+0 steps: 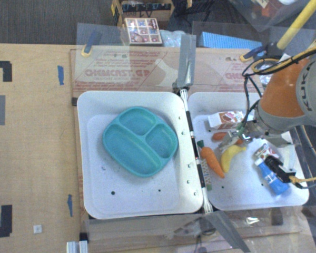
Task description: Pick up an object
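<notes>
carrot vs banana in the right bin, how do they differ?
The carrot is orange and tapers to a point; the banana is yellow and curved. The carrot lies toward the divider between the bins, while the banana lies on its far side, right under the gripper. The carrot is the slimmer one. Both lie flat in the right bin, close together.

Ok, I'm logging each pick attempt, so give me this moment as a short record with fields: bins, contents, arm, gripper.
left bin: holds a teal divided plate
right bin: holds a carrot, a banana, a small red-and-white carton, a blue object
arm: reaches in from the right, orange band above the right bin
gripper: low over the right bin, right by the banana's upper end
grasp: cannot tell; nothing seen lifted
</notes>
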Tool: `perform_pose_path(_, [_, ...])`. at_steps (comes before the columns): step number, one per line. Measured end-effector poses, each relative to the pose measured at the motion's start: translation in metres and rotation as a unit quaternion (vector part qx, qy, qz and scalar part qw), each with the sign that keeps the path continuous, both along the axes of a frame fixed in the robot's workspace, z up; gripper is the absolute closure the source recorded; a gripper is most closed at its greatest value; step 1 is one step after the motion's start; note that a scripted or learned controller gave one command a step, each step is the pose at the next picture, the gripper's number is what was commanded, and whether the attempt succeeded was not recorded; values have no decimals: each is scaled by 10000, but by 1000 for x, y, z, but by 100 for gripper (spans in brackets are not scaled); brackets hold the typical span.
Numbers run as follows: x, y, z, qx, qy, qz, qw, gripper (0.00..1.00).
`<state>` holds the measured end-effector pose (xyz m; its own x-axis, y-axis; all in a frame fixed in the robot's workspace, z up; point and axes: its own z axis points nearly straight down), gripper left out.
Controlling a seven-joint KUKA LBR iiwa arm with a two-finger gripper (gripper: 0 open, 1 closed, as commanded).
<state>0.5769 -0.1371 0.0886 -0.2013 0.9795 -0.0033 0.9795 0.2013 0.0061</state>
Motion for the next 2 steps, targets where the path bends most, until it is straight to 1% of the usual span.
perform_pose_path(1, [1,-1,10,5,-23,-12,10000,100])
perform_pose_path(2, [30,15,128,6,29,-995,9950,100])
